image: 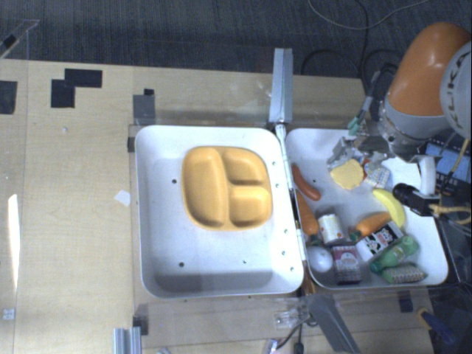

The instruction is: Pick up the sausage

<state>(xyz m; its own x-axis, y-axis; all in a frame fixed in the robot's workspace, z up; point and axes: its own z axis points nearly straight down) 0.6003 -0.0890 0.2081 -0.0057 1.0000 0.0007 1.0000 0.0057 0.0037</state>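
I see the sausage (pixel 305 182) lying along the right bin's (pixel 317 142) left wall. My gripper (pixel 359 147) hovers near that bin's far edge, just above a yellow wedge (pixel 347 174).

The robot is one thick arm (pixel 442 72) with a smooth, rounded body. Its upper part is a large bright orange dome (pixel 420 61) with a soft shine. Beside the dome, toward the picture's edge, sits a light grey shell with part of a dark printed letter on it. Below the dome comes a grey ring, and under that the wrist turns darker and more angular. At the end of the wrist is a small metal pincer (pixel 359 147), grey and silver, with thin dark cables running along the wrist just above it.
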